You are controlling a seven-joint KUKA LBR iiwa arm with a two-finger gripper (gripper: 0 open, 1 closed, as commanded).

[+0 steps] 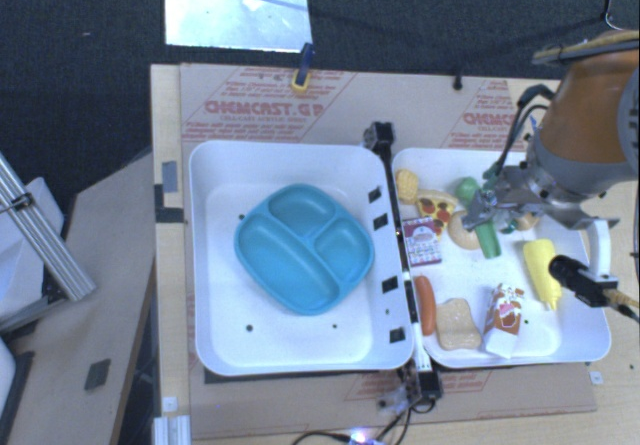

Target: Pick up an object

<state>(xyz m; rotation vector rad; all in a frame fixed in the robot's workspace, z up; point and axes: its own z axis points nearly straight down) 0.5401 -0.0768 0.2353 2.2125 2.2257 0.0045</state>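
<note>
Toast slice (458, 324) and milk carton (506, 311) lie at the right bin's (590, 338) near edge; farther in, my pincer (482, 216) hangs over a green cylinder (487, 237), grip impossible to tell. Left bin (215, 263) holds a blue divided plate (302, 247).

Small toy foods lie scattered in the right white bin (600, 338): a green piece (487, 238) near the middle, a yellow mustard bottle (541, 270) to its right, a sausage (426, 304), a bread slice (458, 325), a pizza slice (436, 205), and a small carton (505, 315) lying tipped.
</note>
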